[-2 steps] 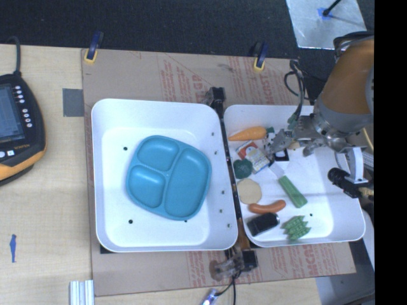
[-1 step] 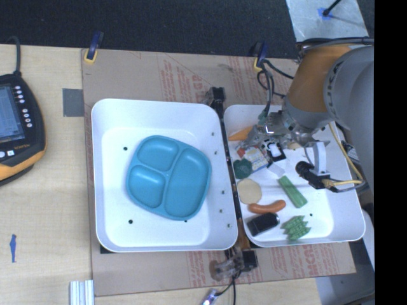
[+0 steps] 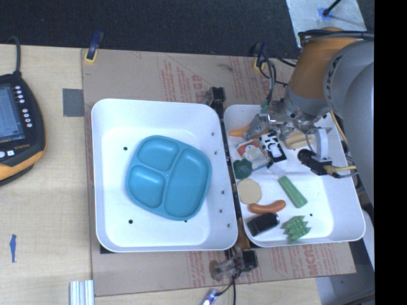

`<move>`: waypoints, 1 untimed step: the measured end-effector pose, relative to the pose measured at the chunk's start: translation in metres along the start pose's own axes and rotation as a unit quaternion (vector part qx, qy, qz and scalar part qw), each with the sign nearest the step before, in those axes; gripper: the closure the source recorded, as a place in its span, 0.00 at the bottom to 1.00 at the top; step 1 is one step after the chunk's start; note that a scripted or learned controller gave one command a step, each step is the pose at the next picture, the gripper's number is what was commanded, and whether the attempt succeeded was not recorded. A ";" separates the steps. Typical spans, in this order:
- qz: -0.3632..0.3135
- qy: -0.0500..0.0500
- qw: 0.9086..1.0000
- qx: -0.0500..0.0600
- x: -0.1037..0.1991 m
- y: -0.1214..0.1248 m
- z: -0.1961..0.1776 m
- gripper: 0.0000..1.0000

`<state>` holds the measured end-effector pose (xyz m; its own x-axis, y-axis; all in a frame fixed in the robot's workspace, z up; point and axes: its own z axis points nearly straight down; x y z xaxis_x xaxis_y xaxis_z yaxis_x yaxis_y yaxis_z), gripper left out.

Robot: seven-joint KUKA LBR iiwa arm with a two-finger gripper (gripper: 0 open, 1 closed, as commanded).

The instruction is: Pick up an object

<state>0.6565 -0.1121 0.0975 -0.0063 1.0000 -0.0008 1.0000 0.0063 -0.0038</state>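
While gripper [image 3: 270, 146] hangs over right bin [image 3: 343, 224] (finger state unclear), blue plate [image 3: 168, 177] left.

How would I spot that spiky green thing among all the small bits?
Find the right-hand white bin, the one crowded with small items. Look along its near edge for the spiky green piece, right of a black block. The other green piece nearby, a green stick, is smooth.

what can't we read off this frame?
- Claw: open or shut cannot be told; wrist and cables crowd it in the camera view.
- Items under the claw in the right bin: partly covered, kind unclear.
- Handheld controller: cut off by the left edge.
- Arm: cut off on the right.
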 end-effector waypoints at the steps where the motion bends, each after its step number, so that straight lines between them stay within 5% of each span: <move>1: 0.000 -0.001 1.000 0.004 -0.002 -0.002 -0.009 1.00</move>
<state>0.6549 -0.1143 0.1069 -0.0071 1.0000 -0.0026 0.9999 0.0071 -0.0113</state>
